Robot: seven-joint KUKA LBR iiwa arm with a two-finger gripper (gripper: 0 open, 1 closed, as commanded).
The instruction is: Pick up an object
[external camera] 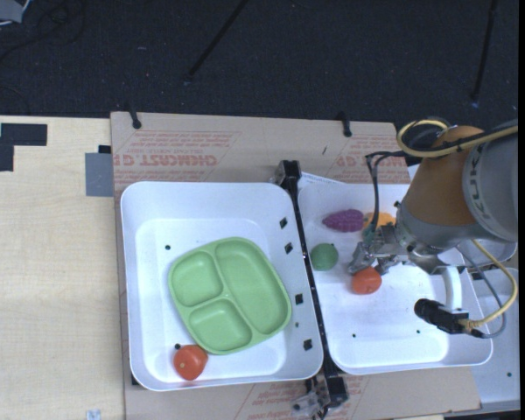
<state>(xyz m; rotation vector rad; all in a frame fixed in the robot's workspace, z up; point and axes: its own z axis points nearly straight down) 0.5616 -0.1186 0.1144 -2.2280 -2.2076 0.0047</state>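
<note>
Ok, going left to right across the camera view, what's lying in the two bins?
Left bin: red tomato-like ball → green divided plate. Right bin: green ball → purple piece → orange-red ball, right at the tool. A small orange item beside the purple piece is partly hidden by the arm, so I've left it unplaced.

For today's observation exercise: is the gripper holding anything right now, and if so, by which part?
It cannot be told. The gripper sits right over the small red-orange object in the right bin, but whether it is gripped is unclear.
</note>
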